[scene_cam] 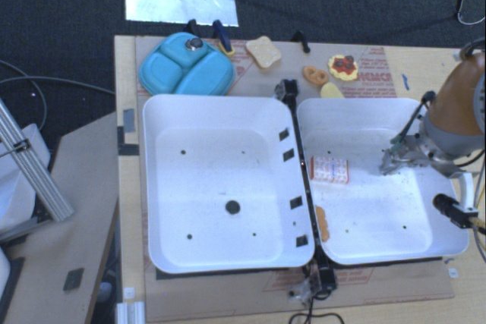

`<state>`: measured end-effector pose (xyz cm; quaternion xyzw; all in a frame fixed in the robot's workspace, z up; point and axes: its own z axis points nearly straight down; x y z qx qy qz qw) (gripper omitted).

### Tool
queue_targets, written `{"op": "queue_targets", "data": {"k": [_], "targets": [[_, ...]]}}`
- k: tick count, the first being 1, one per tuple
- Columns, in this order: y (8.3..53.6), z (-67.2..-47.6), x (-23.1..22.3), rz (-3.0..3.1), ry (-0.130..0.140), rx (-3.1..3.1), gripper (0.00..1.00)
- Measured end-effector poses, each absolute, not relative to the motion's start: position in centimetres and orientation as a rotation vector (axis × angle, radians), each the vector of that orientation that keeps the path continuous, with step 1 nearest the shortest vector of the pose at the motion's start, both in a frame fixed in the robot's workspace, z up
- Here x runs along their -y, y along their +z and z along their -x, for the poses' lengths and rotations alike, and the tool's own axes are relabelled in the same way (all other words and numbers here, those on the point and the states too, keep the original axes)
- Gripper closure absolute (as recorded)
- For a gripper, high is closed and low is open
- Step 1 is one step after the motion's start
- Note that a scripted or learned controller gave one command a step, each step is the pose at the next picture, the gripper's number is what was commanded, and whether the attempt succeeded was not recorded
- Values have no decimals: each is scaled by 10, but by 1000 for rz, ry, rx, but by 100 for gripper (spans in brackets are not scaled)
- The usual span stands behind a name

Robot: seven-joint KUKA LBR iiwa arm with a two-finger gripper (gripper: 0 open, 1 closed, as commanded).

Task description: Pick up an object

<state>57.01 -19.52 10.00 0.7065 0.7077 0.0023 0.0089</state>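
Note:
A small white box with red print (329, 169) lies flat in the right bin (357, 114), near its left wall. A tan, cookie-like piece (322, 223) rests lower down against the same wall. A dark round disc (232, 206) sits on the floor of the left bin (220, 114). My gripper (392, 163) hangs low over the right bin's right half, well to the right of the box, with nothing seen between its fingers. The arm's orange band (459, 99) rises above it at the view's right.
Behind the bins on the bench lie a blue divided plate (186, 66), a toast slice (263, 51), a pretzel (314, 75), a small pizza-like toy (343, 67) and a yellow piece (331, 91). A black divider strip (298, 163) runs between the bins.

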Motion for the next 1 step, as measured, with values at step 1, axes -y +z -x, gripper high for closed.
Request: {"op": "queue_targets", "data": {"k": [1], "targets": [[87, -574, 102, -2205, 7, -2225, 100]]}}
